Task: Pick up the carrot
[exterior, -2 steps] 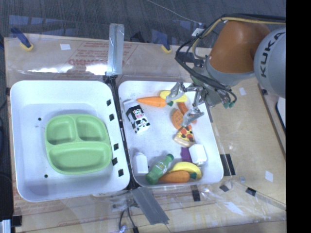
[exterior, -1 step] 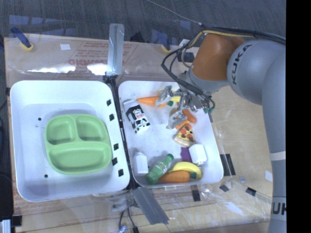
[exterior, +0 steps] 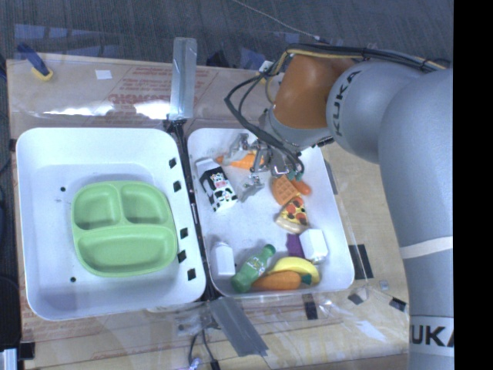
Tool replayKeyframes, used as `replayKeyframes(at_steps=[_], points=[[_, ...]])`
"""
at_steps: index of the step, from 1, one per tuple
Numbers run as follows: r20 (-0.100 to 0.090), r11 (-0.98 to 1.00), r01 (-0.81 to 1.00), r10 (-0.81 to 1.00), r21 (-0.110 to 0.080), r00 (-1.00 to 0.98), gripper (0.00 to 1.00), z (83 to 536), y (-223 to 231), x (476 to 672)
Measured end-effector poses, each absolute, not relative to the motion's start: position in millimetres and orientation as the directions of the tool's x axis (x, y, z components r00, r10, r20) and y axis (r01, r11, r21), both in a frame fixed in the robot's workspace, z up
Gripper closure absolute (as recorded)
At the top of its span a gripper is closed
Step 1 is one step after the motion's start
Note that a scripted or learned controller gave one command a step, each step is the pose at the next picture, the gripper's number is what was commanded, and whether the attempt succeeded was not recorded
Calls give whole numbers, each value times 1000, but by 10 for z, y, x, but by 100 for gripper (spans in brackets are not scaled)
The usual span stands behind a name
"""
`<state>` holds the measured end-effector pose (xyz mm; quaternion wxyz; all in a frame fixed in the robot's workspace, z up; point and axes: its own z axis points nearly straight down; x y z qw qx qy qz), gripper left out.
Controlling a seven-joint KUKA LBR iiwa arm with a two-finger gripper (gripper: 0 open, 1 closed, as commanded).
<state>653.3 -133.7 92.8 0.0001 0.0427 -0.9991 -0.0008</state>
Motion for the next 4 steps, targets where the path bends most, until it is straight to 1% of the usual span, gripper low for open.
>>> replayKeyframes(at_steps=[1, 2, 3, 4], points=[[-4, 996, -91, -91, 0, -996, 100, 1051, -1329, 6552], [-16, 981, -191, -191, -8, -981, 100, 2653, -1568, 6360], [-4, 981, -192, -192, -2, -981, 0, 2576, -1559, 6337], [9, 937, -350, -350, 7, -937, 0, 1245, -1393, 6360]])
